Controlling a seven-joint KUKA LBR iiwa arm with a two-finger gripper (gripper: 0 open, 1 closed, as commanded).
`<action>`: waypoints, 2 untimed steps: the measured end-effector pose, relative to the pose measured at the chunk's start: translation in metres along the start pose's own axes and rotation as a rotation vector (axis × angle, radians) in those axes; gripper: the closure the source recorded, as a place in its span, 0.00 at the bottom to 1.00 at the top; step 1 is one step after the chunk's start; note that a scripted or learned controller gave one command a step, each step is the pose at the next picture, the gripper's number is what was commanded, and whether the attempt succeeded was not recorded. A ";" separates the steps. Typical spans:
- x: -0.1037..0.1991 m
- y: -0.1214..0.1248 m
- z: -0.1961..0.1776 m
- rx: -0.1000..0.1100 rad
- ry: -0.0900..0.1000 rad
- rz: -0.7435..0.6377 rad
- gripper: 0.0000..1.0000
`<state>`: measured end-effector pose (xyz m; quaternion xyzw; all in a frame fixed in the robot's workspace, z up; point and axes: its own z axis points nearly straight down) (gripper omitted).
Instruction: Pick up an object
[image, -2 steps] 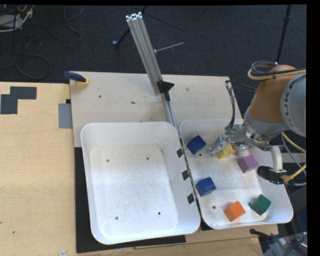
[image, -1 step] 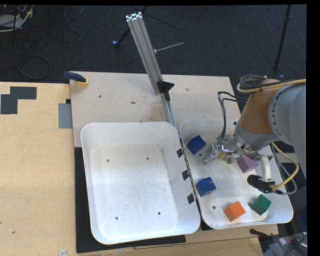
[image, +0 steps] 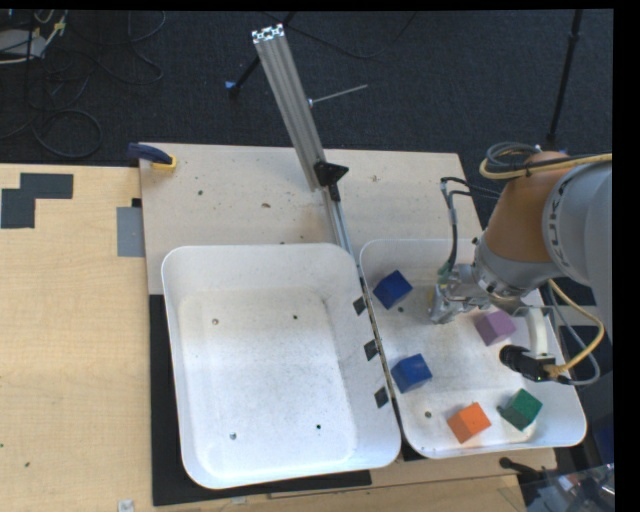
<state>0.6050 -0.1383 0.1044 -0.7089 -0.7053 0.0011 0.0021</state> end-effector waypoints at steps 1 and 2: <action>0.008 -0.005 -0.050 -0.007 -0.001 -0.006 1.00; 0.017 0.000 -0.102 -0.008 -0.001 -0.006 1.00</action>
